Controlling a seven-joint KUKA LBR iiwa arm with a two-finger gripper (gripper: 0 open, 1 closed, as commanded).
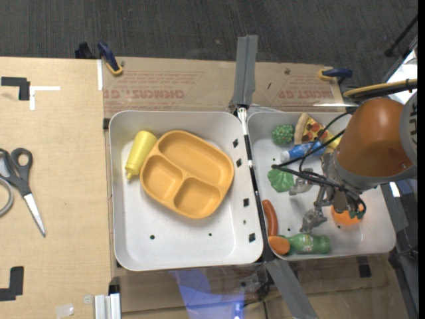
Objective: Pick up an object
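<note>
My gripper hangs low inside the right bin, under the arm's orange band. Its tip is just above a green cucumber-like toy lying at the bin's front. A small orange fruit sits right beside the gripper on its right, partly hidden by cables. Left of the gripper lie a red sausage and an orange piece. A green leafy toy lies further back on the left. Nothing is visibly lifted.
At the back of the right bin are a green broccoli, a pizza slice and a blue marker. The left bin holds a yellow divided plate and a yellow bottle. Scissors lie on the bench at far left.
</note>
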